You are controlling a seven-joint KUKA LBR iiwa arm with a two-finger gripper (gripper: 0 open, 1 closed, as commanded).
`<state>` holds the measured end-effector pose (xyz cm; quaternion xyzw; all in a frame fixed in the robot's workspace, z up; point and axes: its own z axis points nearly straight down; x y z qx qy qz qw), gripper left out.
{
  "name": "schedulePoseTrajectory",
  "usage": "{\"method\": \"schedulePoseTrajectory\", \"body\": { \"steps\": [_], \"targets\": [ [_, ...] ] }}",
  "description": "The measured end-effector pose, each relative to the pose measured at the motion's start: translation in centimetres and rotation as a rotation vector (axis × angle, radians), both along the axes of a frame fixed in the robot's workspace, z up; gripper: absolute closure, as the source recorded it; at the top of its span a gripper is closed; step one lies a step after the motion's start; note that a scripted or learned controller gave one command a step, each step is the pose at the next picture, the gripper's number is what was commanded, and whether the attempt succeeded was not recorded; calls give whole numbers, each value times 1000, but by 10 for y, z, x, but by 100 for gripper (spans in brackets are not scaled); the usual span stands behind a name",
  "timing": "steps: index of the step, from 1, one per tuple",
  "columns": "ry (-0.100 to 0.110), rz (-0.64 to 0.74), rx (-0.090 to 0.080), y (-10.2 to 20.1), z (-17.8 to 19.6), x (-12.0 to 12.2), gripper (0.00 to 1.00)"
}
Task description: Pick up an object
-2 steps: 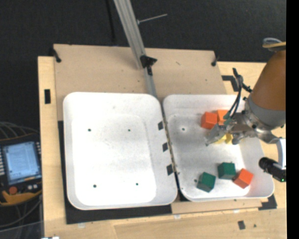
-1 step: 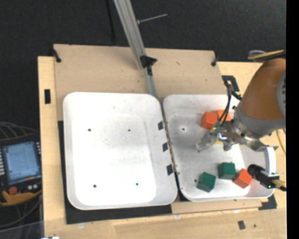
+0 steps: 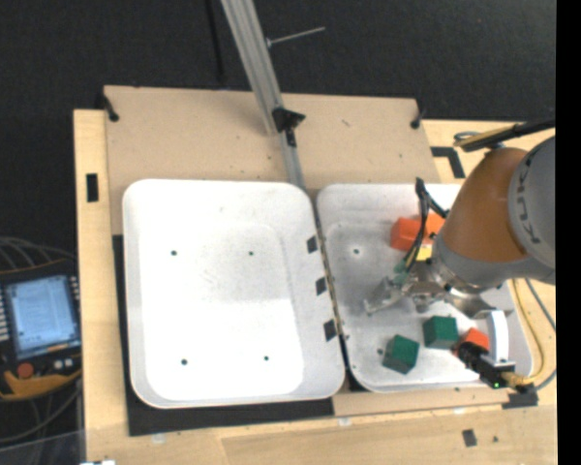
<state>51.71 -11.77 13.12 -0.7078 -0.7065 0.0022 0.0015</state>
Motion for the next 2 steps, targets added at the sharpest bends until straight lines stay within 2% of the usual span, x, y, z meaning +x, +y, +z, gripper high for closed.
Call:
{"method": "schedulePoseTrajectory", "body": {
  "steps": [1,2],
  "targets": [
    [-11,-4,2,0,14,3,100],
    [-14,5,-1,2,77,10,100]
  ]
}}
